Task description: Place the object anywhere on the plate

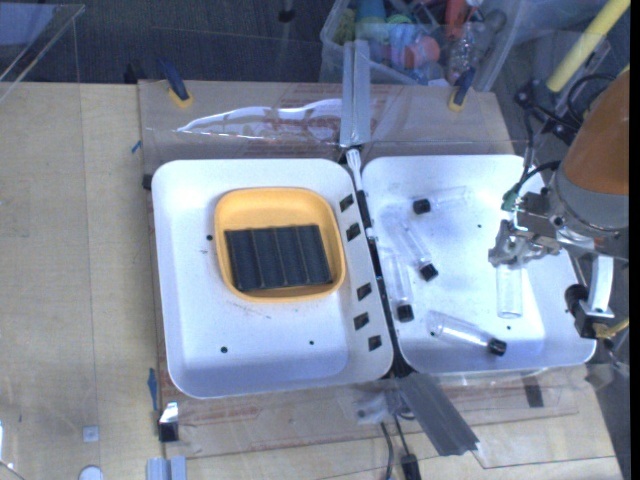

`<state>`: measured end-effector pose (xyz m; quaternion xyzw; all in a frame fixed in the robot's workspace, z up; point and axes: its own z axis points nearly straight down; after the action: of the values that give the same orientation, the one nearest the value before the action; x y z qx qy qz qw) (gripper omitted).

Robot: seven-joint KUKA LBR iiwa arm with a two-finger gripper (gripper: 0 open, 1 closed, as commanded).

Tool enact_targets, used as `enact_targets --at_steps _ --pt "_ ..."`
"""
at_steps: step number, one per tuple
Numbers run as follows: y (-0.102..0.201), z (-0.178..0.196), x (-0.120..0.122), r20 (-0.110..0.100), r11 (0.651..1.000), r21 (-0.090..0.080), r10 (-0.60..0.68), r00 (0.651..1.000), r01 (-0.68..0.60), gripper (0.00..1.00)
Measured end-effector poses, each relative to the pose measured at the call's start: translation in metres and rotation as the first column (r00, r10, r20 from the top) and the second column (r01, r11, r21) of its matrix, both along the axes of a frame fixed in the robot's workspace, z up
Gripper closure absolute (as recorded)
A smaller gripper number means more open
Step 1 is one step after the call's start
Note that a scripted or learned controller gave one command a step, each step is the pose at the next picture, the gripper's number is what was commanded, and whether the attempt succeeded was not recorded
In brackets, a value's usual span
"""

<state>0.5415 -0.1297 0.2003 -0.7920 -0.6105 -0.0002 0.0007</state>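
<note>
two shallow white bins sit side by side on the tabletop (pixel 70 268). in the left bin (pixel 190 348) lies a yellow-orange plate (pixel 232 213) with rounded corners, and a dark ribbed rectangular block (pixel 278 257) rests flat on the middle of it, covering much of its floor.

the right bin (pixel 470 173) holds several clear vials with black caps, scattered and well apart from one another. one vial (pixel 440 199) lies near the bin's far side, its cap toward the divider. another vial (pixel 418 253) lies slantwise near the middle, and a third vial (pixel 393 288) lies close along the divider with its cap at the near end. a fourth vial (pixel 465 333) lies near the front edge, cap pointing right. a fifth vial (pixel 510 290) lies upright in the picture just below the claw.

the arm (pixel 600 158) comes in from the right, with its orange band above the wrist. the claw (pixel 512 251) hangs over the right side of the right bin, directly above the fifth vial; whether its fingers are spread or closed cannot be told, and nothing is visibly between them.

behind the bins stands a clear tub of colourful toys (pixel 420 18).
</note>
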Motion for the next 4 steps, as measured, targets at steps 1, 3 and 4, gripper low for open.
enact_targets --at_steps 1,3,4 --pt "-0.015 0.059 0.032 0.002 0.971 -0.003 0.238 0.971 -0.238 1.0" --pt "-0.064 0.064 0.104 0.003 0.842 -0.006 0.54 0.842 -0.54 1.0" --pt "-0.094 0.105 0.126 0.003 0.674 -0.009 0.738 0.674 -0.738 1.0"
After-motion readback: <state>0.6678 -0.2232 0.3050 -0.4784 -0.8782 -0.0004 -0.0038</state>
